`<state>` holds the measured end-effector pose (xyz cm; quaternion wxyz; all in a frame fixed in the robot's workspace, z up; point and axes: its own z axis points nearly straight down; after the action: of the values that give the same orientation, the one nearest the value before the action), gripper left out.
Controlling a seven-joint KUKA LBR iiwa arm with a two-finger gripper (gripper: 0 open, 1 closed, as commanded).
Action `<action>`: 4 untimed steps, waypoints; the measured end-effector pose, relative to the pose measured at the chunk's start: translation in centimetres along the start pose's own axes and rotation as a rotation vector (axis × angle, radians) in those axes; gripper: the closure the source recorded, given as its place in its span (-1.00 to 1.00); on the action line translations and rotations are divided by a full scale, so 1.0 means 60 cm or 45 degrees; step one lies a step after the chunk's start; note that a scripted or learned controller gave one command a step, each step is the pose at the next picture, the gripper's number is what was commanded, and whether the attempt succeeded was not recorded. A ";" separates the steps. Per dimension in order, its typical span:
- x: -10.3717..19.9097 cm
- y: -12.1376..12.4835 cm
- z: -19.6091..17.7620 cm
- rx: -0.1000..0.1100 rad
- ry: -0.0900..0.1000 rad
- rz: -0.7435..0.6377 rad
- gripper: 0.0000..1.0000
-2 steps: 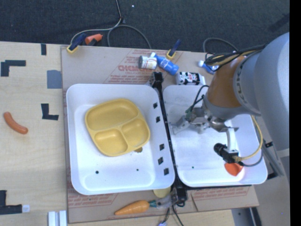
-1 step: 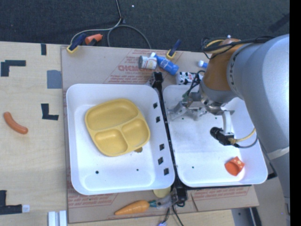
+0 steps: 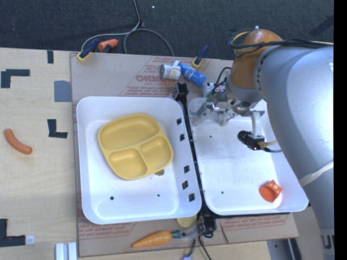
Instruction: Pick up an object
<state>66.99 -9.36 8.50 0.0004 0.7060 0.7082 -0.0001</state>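
Observation:
A yellow divided plate lies in the left bin, tilted a little, with a small brown thing peeking out from under its lower right edge. A small orange object sits near the front right corner of the right bin. My gripper hangs low over the back left corner of the right bin, close to the divider between the bins. It is far from the orange object and nothing shows in its grasp. The grey arm and orange wrist band cover the bin's back right part.
A carrot lies on the board in front of the bins. An orange sausage rests on the bench at far left. A blue and white bottle and clamps sit behind the bins. A black cable dangles by the wrist.

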 end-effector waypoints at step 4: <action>-0.001 -0.002 -0.032 0.000 -0.006 -0.001 -1.00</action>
<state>66.87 -9.41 10.45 0.0019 0.7058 0.7084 -0.0018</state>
